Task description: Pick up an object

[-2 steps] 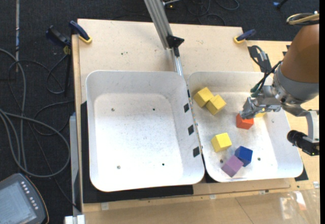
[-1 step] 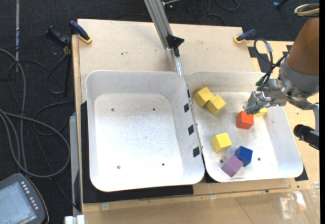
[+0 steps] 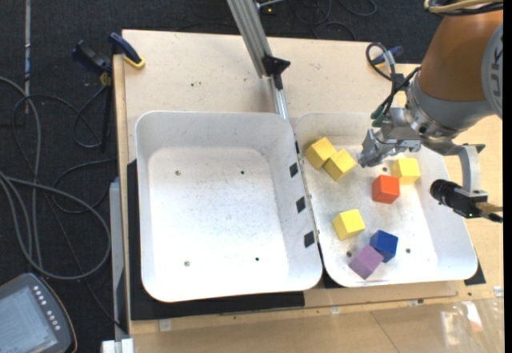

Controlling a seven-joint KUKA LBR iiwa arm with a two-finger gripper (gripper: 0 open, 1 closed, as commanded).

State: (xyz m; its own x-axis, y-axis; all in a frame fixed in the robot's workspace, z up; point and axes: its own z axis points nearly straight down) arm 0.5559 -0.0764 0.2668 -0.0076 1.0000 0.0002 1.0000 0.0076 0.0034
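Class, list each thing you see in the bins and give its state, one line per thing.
Pincer: low in the right bin, holding nothing visible.
Yellow pair: touching, beside the pincer.
Orange block: lying free.
Small yellow block: partly hidden by the arm.
Lone yellow block: free.
Blue block: against purple block.

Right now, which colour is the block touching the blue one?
Purple, seen in the camera view; it lies beside the blue block.

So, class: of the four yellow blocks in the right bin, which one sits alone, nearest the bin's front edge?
The yellow block in the bin's middle, left of the blue block; the other three lie farther back, near the gripper.
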